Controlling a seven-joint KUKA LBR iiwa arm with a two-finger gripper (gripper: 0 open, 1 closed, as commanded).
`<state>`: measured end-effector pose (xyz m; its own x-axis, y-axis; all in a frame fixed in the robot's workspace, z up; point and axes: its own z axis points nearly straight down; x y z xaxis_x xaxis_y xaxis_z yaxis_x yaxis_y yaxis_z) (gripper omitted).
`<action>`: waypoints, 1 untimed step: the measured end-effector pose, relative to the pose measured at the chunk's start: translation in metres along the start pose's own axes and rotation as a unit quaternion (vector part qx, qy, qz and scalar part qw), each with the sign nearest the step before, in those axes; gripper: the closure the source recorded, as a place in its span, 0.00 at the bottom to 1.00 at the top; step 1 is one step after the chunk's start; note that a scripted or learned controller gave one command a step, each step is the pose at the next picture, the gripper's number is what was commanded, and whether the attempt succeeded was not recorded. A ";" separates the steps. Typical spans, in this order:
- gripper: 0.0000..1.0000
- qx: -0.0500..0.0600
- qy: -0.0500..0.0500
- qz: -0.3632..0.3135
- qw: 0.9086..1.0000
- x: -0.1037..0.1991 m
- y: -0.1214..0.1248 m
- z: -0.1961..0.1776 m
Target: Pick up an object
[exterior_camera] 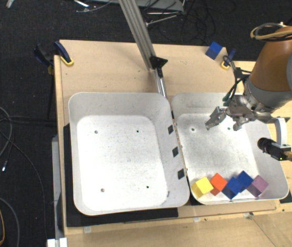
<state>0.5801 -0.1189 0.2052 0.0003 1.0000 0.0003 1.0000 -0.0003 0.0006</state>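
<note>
Nearest the camera, four blocks lie in a row along the front wall of the right bin (274,161): a yellow block (203,186), an orange block (218,182), a blue block (238,184) and a purple block (258,185). The yellow and orange blocks touch; the blue block sits against the orange one and just beside the purple one. Any of them serves as the object to pick.

Farther back, my gripper (227,118) hangs over the bare rear half of the same bin, well apart from the row. Its two fingers are spread wide and nothing lies between them.

The left bin (84,107) sits alongside, across the shared rim. Beyond the bins, a second small blue cube (214,50) rests on the wooden bench (105,66) near the back edge.

Step in hand, by my judgement: approach, with no grasp begun. The next move calls for travel toward the front wall, alignment above one block, then descent. The purple block at the row's end looks the easiest target, since one flank is free. Crowding between neighbours and the nearby bin wall could block a finger.
</note>
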 end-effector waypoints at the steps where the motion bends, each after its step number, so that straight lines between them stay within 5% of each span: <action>1: 0.00 0.000 0.000 0.000 1.000 0.000 0.000 0.000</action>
